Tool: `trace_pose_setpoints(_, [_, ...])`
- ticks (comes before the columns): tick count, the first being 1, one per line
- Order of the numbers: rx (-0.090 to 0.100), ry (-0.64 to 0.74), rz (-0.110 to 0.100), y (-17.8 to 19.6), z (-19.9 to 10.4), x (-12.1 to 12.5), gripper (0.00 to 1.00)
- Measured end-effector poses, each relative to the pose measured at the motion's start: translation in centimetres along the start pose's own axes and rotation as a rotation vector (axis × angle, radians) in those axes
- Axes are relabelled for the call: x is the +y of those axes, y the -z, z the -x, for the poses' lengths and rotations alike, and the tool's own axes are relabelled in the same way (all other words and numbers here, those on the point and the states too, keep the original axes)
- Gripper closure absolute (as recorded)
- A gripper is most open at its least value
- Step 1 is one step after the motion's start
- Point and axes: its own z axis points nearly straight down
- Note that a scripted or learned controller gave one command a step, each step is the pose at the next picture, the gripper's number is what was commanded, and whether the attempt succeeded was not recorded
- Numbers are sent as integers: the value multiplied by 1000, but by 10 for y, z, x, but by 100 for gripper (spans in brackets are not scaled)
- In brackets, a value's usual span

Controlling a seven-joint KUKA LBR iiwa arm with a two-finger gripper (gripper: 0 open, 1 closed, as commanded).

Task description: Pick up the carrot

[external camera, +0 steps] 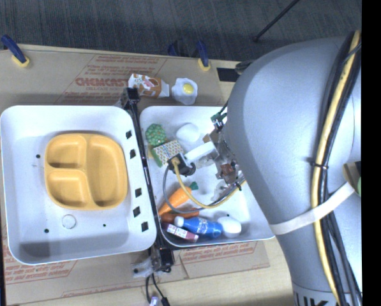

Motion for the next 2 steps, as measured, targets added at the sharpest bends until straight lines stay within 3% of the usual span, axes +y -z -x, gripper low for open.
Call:
trace_pose_setpoints(1, [-2,37,-1,-22,25,-27,0])
trace_pose_setpoints(2, [1,44,1,76,-23,-53,0])
